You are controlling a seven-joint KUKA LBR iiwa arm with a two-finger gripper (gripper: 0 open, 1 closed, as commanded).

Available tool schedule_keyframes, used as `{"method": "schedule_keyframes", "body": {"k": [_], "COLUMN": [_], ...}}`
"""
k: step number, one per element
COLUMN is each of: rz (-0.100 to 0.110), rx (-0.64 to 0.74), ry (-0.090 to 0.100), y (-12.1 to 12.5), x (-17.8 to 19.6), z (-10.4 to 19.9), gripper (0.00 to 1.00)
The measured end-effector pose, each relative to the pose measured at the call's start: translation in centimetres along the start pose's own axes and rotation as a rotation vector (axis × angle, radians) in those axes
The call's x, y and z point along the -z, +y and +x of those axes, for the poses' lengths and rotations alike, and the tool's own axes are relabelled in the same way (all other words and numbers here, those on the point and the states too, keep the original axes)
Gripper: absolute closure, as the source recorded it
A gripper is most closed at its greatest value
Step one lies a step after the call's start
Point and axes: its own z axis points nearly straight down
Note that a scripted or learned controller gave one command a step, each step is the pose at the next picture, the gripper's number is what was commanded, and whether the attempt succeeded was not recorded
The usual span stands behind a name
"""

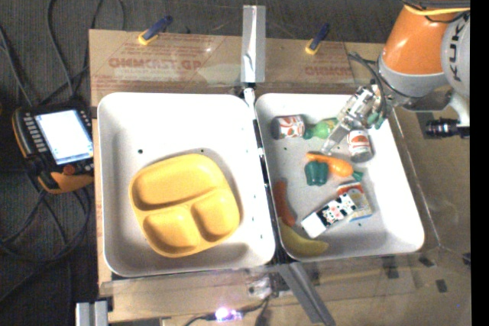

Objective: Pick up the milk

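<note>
A: What's the setting?

B: A cardboard-covered bench (183,61) on dark carpet, cables trailing across the floor, a handheld pendant (57,141) with a lit screen off its left edge. Two blue-and-yellow clamps (155,29) sit on the back edge.

A: And on the bench, left to right?

B: The left bin (114,118) holds a yellow divided plate (186,201), lying toward its front. The right bin (397,195) is crowded. A brown sausage shape (280,198) lies along its left wall, and a banana (303,240) sits in the front left corner. A red and white can (289,127) rests near the back left corner, with something green (321,127) just beside it.

A: The milk?

B: The milk (338,211) is a white carton with a dark printed panel, lying on its side near the front edge, right of the banana. Behind it are a green pepper (316,173) and a carrot (330,163), touching.

A: And the arm?

B: The gripper (342,127) hangs over the back of the right bin, beside a second can (360,146), well apart from the milk. I cannot tell whether its fingers are spread or closed.
</note>
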Motion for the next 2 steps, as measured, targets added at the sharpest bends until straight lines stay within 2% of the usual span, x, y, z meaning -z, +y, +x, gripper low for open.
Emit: {"method": "schedule_keyframes", "body": {"k": [1, 2], "rz": [0.002, 0.002], "rx": [-0.063, -0.082], "ry": [0.001, -0.001], "y": [-1.2, -3.2], "x": [-9.7, -2.0], "z": [5.1, -1.4], "gripper": [0.0, 0.0]}}
